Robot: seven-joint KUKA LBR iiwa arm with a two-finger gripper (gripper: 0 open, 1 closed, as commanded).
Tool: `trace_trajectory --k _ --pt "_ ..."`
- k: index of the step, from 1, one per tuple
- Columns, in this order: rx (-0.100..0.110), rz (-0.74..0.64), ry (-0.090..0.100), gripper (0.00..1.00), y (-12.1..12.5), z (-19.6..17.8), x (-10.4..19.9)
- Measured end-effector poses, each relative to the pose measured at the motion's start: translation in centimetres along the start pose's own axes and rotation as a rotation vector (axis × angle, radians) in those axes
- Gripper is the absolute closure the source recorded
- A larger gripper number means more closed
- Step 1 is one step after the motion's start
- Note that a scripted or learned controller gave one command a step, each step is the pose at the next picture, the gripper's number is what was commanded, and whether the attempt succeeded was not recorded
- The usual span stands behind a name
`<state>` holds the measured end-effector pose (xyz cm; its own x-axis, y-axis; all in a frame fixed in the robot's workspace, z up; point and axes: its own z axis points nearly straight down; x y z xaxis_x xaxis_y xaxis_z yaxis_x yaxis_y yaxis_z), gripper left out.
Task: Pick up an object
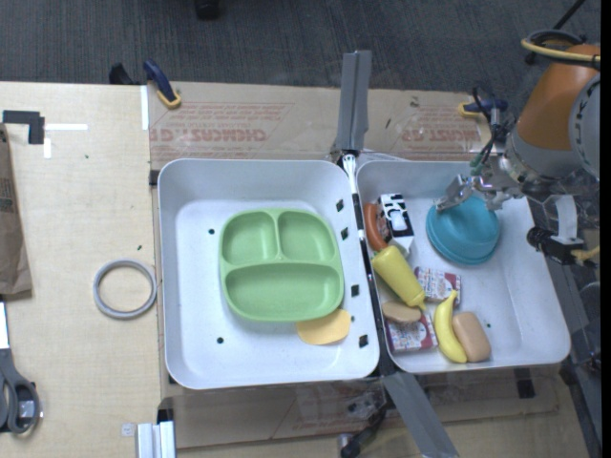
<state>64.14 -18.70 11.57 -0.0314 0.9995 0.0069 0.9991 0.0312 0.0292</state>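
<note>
My gripper (465, 192) hangs over the back of the right bin (520, 294), its metal fingers right above the upper edge of an overturned blue bowl (465, 233). I see nothing between the fingers. In the same bin lie a yellow bottle (398, 275), a banana (447, 326), a tan bun-like piece (472, 336), an orange sausage shape (373, 225), a black-and-white box (395, 215) and a red-and-white packet (437, 283). The left bin (191, 256) holds a green divided plate (282, 264) and a flat yellow chip (325, 328).
A grey ring (125, 287) lies on the wooden bench left of the bins. A brown bag (11, 227) sits at the far left edge. Blue clamps (162, 82) grip the cardboard behind the bins. A metal divider post (353, 103) stands between the bins.
</note>
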Motion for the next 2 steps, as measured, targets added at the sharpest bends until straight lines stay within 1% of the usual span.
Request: trace_trajectory --k 1,2 --pt "0.023 -0.054 -0.009 0.0 0.2 2.1 -0.7" --pt "0.029 -0.219 -0.006 0.0 0.3 2.3 0.5"
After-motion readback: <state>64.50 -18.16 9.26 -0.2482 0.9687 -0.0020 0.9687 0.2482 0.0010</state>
